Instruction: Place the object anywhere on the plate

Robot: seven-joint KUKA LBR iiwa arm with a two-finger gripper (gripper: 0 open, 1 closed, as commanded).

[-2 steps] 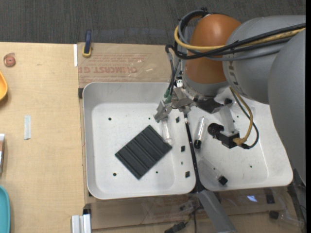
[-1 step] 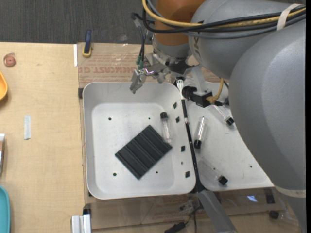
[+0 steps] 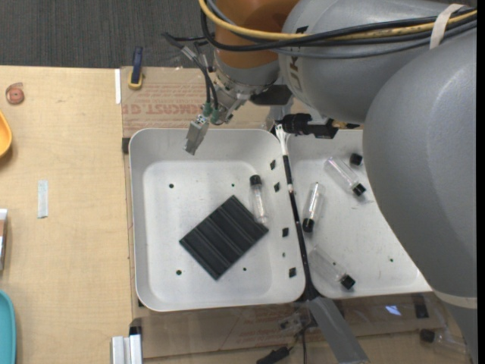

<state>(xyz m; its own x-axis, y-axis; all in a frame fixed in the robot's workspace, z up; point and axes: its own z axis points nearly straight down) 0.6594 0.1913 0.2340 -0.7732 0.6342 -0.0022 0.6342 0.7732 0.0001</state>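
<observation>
- Fingers (image 3: 195, 138) look clenched on nothing, well apart from the black ridged plate (image 3: 223, 236)
- Vial (image 3: 258, 198) lies just beside the plate's right edge; I'd spread wide and straddle it crosswise before closing

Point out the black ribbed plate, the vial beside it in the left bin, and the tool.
black ribbed plate (image 3: 224, 236): camera view, middle of its ridged top.
vial (image 3: 258, 198): camera view, its clear body, below the black cap.
tool (image 3: 196, 136): camera view, grey tip over the left bin's far rim.
</observation>
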